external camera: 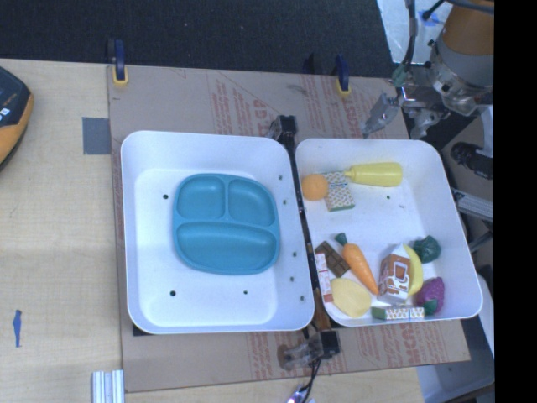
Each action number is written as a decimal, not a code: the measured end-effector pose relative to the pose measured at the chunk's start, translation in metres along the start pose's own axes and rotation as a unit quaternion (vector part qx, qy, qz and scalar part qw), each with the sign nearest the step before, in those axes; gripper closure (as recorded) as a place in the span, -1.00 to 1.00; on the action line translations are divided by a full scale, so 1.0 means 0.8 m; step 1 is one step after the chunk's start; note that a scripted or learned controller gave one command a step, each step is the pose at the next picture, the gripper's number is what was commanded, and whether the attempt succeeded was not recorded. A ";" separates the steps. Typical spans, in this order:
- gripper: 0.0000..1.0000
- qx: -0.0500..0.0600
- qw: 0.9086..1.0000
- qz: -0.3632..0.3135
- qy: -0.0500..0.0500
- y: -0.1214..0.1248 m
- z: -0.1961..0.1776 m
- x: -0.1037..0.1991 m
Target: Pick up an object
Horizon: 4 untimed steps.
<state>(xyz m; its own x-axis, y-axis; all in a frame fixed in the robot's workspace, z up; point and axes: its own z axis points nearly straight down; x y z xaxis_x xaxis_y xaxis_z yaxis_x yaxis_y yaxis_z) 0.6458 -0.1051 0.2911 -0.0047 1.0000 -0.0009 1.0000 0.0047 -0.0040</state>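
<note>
Hovering gripper (401,114) — open, above right bin (445,183)

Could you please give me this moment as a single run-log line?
phase: pre-grasp | tool: above right white bin's far rim, holding nothing | candidates: yellow plastic bottle, orange toy carrot | left bin: blue divided plate

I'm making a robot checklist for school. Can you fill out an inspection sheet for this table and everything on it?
Surface: cardboard sheet clipped on a wooden bench, bearing two white bins.
Job's things: right bin holds a yellow bottle, orange ball, carrot, banana, purple grapes and other small toy foods.
Clutter: blue divided plate in the left bin.
Grippers: gripper hangs above the right bin's far edge, holding nothing.
Cables: cables run along the arm.
Surroundings: yellow device at the bench's left edge.
</note>
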 end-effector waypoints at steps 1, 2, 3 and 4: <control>-1.00 0.004 1.000 0.004 -0.001 -0.027 0.083 -0.110; -1.00 0.003 1.000 -0.002 0.002 0.013 0.187 -0.046; -1.00 -0.001 1.000 0.002 -0.001 0.013 0.191 -0.115; -1.00 -0.003 1.000 -0.001 0.000 0.015 0.121 -0.056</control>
<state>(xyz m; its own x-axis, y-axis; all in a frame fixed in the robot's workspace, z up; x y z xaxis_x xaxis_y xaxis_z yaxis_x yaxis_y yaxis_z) 0.6573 -0.1499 0.1946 -0.0072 1.0000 -0.0003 1.0000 0.0072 0.0017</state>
